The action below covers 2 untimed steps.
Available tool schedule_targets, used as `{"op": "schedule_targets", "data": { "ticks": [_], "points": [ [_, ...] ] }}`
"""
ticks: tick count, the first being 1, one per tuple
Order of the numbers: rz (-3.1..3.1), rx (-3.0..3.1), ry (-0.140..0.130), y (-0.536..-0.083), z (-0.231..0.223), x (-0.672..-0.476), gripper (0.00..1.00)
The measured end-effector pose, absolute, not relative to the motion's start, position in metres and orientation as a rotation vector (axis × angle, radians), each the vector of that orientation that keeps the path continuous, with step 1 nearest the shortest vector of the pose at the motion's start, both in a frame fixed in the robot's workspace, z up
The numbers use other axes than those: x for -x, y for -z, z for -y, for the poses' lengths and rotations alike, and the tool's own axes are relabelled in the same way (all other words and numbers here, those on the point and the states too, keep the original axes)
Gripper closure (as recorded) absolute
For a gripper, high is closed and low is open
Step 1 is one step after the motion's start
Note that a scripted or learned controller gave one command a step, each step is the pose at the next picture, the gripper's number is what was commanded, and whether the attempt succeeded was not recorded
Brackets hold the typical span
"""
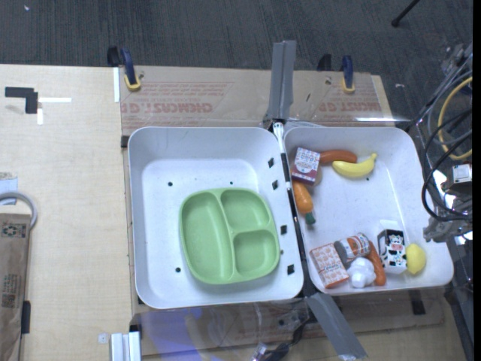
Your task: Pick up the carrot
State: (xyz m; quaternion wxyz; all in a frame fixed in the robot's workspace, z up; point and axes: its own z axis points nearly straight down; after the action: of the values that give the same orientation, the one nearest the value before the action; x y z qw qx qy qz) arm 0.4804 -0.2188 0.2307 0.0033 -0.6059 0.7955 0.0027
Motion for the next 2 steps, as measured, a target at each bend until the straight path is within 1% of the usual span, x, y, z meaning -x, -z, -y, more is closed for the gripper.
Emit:
{"op": "schedule_targets", "data": {
  "ticks": [1, 2],
  "points": [
    [-2.097, 2.334, -0.004, -0.2232, 0.2205, -0.4788, 1.0],
    [-2.099, 2.327, -0.008, -0.2317, 0.2191, -0.4804, 1.0]
  ]
}}
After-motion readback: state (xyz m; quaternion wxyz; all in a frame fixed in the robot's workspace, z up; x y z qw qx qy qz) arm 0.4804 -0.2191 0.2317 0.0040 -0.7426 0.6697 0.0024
